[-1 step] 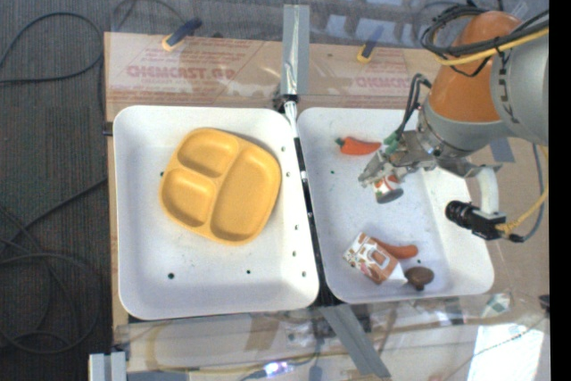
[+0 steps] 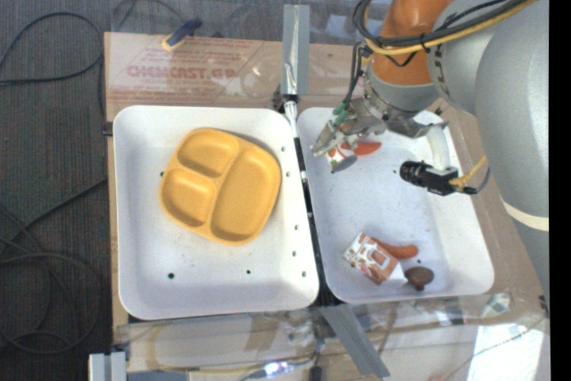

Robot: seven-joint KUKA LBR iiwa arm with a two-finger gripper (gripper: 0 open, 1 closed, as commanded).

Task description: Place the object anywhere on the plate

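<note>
A yellow plate (image 2: pixel 221 184) with three compartments lies in the left white bin (image 2: pixel 143 281). My gripper (image 2: pixel 335 141) hangs low over the upper left corner of the right bin (image 2: pixel 446 236). Right at its tip is a small red and white object (image 2: pixel 339 159), and a small red-orange piece (image 2: pixel 368 148) lies just to its right. I cannot see whether the red and white object is held. Near the right bin's front edge lie a small red and white carton (image 2: pixel 369 258), an orange sausage-shaped item (image 2: pixel 404 251) and a brown lump (image 2: pixel 419 277).
The ridge where the two bins meet (image 2: pixel 303 192) runs between the gripper and the plate. A black cylindrical part (image 2: pixel 426 176) of the arm sticks out over the right bin. A cardboard sheet (image 2: pixel 187 76) lies behind the left bin, and cables trail on the floor.
</note>
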